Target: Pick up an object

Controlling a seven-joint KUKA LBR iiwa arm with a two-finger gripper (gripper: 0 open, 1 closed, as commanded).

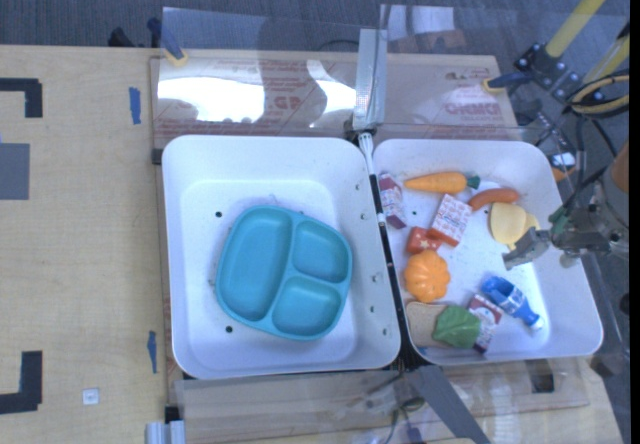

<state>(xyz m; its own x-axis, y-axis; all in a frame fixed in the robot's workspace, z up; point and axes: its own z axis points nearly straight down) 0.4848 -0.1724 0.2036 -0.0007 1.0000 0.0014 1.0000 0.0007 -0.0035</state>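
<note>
Green toy (456,326) is lying at the right bin's (585,332) near edge. I am keeping the gripper (530,247), fingers spread and empty, by its right rim, aiming to descend squarely over one item.

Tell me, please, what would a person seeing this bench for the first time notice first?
The big turquoise divided plate catches the eye first, lying alone in the left bin. Next comes the colourful pile of toy food in the right bin: an orange carrot near the back, a small orange pumpkin in the middle, a blue bottle toward the front. The gripper hovers at that bin's right side.
</note>
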